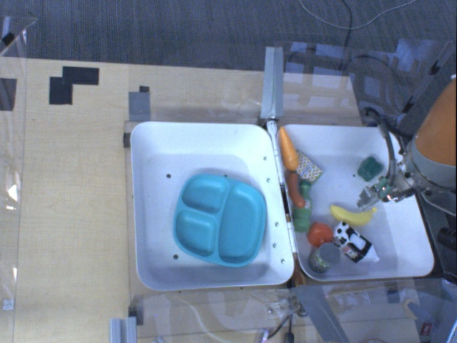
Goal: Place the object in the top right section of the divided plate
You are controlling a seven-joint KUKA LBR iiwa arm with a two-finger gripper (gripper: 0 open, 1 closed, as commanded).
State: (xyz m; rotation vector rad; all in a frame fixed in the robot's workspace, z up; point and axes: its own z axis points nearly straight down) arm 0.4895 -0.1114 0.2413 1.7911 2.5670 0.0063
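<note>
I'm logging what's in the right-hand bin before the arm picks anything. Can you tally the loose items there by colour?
Orange: 1, the carrot
Yellow: 1, the banana
Red: 1, the tomato
Teal green: 1, the block
Black and white: 1, the cow toy
Patterned: 1, the small cloth
Grey: 1, the cup
Red and green: 1, the cluster by the divider, too small to separate
Total: 8

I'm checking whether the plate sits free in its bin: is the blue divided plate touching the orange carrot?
Apart. The camera view shows the blue divided plate in the left bin, while the orange carrot lies in the right bin, past the rims between them.
</note>
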